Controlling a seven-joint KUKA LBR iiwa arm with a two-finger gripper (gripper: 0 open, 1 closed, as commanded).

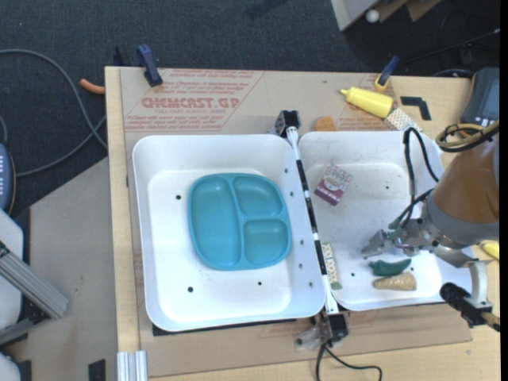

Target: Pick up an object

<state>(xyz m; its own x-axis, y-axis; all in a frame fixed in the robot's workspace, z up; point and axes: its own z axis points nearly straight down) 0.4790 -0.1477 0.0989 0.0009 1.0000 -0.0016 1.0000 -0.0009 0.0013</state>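
In right bin [357,153]: fingers [386,244] spread, holding nothing, above green object [390,267] lying left-right.

A green piece [390,267], tan cone [394,282] and small purple packet [332,186] lie in the right bin [357,153].

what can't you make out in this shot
- Gripper, camera view: fingers too small and blurred to tell open from shut.
- Green object and tan piece in the right bin: too small to identify; the gripper overlaps the green one's top.
- Small packet: print too small to read.
- Arm: cut off by the right edge.
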